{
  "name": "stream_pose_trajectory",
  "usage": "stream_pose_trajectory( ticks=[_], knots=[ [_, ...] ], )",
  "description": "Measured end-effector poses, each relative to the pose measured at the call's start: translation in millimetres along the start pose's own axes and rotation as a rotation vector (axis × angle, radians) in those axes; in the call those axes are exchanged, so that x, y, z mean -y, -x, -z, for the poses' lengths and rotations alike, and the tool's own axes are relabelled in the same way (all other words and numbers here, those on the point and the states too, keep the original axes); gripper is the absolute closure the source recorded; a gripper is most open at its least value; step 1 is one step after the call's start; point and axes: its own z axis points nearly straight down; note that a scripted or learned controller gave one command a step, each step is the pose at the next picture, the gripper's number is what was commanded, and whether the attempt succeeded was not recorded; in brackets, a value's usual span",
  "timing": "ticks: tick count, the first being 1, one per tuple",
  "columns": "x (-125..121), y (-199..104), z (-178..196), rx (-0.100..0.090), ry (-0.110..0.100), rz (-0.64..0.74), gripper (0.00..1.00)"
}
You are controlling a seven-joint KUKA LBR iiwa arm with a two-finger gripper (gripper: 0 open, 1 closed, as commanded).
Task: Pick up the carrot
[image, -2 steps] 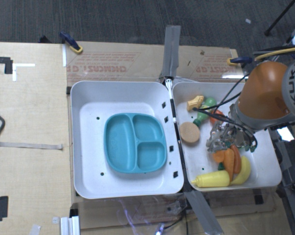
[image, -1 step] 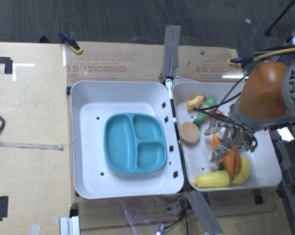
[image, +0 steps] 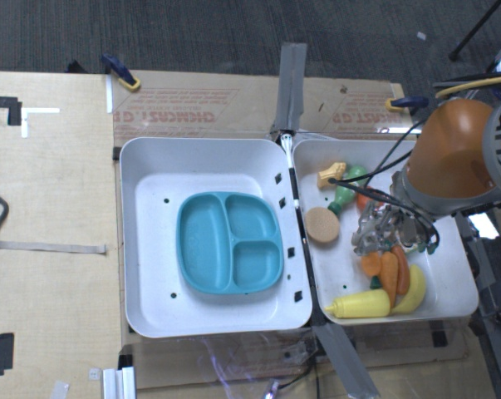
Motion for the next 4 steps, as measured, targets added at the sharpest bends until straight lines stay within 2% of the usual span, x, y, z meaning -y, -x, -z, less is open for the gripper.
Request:
stream_pose_trajectory(
  ticks=[1, 2, 3, 4],
  knots=[
    [-71, 46, 79, -0.012, 0.002, -0.161, 1.0],
    [-71, 46, 79, -0.013, 0.002, -0.161, 0.0],
    [-21, -7, 15, -0.014, 0.004, 0.104, 0.0],
    [11, -21, -21, -0.015, 0.002, -0.109, 0.0]
  ],
)
